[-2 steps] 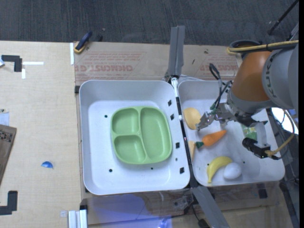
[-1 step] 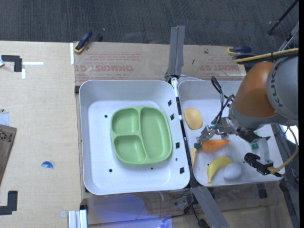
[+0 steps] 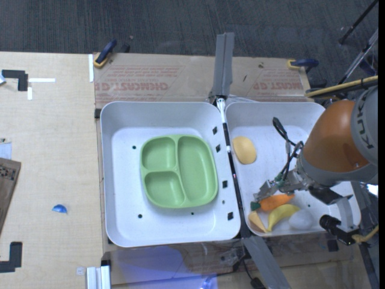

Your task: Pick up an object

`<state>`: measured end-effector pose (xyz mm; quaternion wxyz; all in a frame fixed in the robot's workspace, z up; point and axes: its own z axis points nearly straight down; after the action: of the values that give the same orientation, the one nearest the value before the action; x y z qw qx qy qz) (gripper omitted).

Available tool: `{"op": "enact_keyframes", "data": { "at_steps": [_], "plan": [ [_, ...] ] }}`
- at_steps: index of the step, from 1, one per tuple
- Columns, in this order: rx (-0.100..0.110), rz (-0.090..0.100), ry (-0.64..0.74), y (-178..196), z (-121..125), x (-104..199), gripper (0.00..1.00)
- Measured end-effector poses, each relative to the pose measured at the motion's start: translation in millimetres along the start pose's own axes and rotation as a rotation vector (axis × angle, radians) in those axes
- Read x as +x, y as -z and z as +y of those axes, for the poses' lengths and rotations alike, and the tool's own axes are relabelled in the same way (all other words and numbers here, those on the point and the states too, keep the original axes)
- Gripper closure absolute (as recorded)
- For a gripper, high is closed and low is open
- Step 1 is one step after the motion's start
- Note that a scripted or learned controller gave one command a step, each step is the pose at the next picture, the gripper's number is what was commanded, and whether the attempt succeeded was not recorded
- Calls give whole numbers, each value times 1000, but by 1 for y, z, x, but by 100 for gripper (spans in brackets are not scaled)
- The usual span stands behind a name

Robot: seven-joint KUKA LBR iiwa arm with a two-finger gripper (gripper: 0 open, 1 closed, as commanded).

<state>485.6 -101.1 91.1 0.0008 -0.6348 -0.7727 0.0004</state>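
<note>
My gripper (image 3: 272,189) reaches down into the front of the right bin (image 3: 264,114), low over a cluster of toy food. Right under it lies an orange carrot (image 3: 278,201) with a green tip. A yellow banana (image 3: 281,215) sits just in front of the carrot, with a pale peach-coloured slice (image 3: 257,222) to its left and a white object (image 3: 299,220) to its right. A yellow lemon-like piece (image 3: 244,150) rests apart, at the bin's left side. The gripper looks to touch the carrot's top, but the grip itself is hidden.
The left bin (image 3: 114,161) holds a green divided plate (image 3: 179,171). A grey divider bar (image 3: 223,65) stands behind the bins. The orange-banded arm (image 3: 334,140) covers the right bin's right side. A black cable (image 3: 283,131) arcs above the lemon-like piece.
</note>
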Motion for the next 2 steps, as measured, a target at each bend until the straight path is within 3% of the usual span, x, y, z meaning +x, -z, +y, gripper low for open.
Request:
{"op": "enact_keyframes", "data": {
  "at_steps": [1, 2],
  "plan": [
    [0, 0, -4, 9, 0, -1, 100],
    [0, 0, -4, 9, 0, -1, 0]
  ]
}}
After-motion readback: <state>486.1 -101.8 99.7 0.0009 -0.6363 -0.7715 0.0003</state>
